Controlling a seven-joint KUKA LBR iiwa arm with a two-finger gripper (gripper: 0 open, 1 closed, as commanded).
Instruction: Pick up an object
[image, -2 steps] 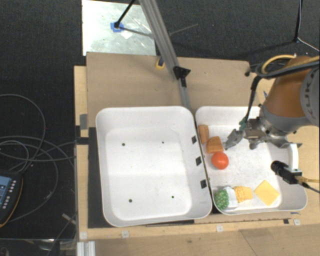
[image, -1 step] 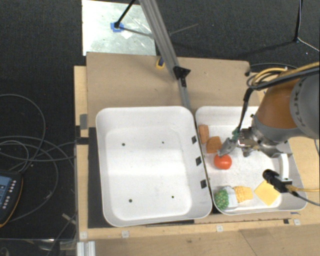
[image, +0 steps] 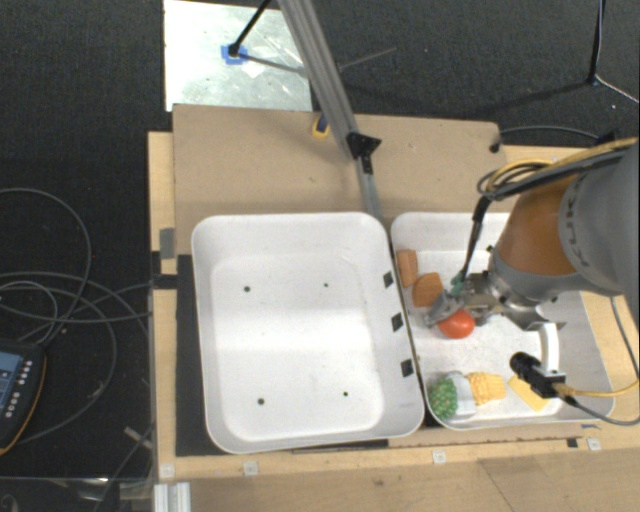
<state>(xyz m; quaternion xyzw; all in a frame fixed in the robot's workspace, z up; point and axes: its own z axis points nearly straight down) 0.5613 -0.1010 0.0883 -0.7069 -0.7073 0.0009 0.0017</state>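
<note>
I see a red tomato (image: 457, 324) in the right bin (image: 430, 232), right under my gripper (image: 452, 305). I cannot tell how the jaws stand. Corn (image: 486, 386) and a green piece (image: 442, 397) lie nearer the front. The brown counter (image: 250, 160) stands on dark carpet (image: 70, 100).

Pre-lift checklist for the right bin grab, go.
1. Gripper over right bin: ok.
2. Red tomato right at gripper: ok.
3. Tomato between fingers: cannot tell.
4. Orange piece and sausage crowd the gripper: not ok.
5. Corn, green piece, yellow block lie apart near the bin's front: ok.
</note>
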